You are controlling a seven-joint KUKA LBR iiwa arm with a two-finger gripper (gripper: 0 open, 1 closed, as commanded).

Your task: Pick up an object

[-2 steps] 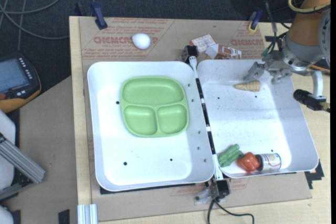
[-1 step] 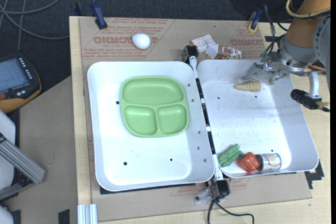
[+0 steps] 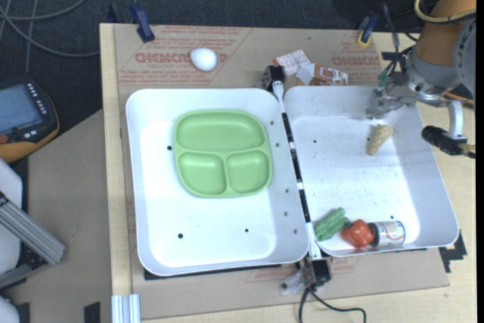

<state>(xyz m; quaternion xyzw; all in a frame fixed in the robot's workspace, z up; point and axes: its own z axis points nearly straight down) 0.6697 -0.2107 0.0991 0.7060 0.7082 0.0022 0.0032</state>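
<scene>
- Nearest the camera, along the front wall of the right white bin [image 3: 423, 185], lie a small green leafy toy vegetable [image 3: 330, 224], a red rounded plastic piece [image 3: 358, 234] and a little labelled jar on its side [image 3: 392, 231]. They are bunched in a row, likely having slid to the low edge.
- In the left white bin [image 3: 151, 185] sits a pale green three-compartment plastic plate [image 3: 223, 151], flat and roughly centred.
- Further back in the right bin, a small tan bread-like lump [image 3: 379, 138] lies alone on the floor, the likeliest candidate for picking.
- Just above it hovers the gripper [image 3: 383, 104] on the grey arm with its orange band [image 3: 446, 19], apart from the lump. I cannot tell how its tips stand, since they blur together; nothing visible is held.
- Behind the bins, on the cardboard, rest a white egg-shaped object [image 3: 203, 58] and some crumpled printed wrappers [image 3: 310, 70], whose lettering is too small to read.
</scene>
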